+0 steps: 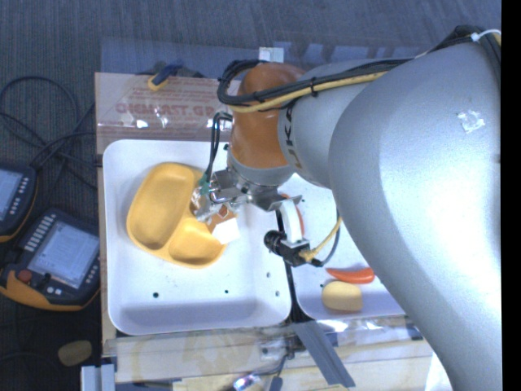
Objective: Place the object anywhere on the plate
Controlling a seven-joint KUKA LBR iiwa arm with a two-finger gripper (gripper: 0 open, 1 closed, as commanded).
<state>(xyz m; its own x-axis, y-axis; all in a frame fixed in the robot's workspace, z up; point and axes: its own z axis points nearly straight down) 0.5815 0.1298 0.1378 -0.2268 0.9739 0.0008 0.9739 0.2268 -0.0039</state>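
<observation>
The gripper (pixel 213 204) sits low over the left bin (pixel 122 300) beside the yellow plate (pixel 163 202), a small white object (pixel 225 230) at its tip touching the plate's edge, its grasp impossible to judge, so placement looks unfinished.

Arm (pixel 391 177) over yellow plate (pixel 163 206) (left bin (pixel 195 304)).

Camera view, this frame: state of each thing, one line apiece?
Gripper: low over the left bin, at the plates' right edge.
Yellow plates: two, overlapping, lying flat in left bin.
Orange carrot-like piece: lying in right bin.
Pale yellow lump: resting beside it.
</observation>
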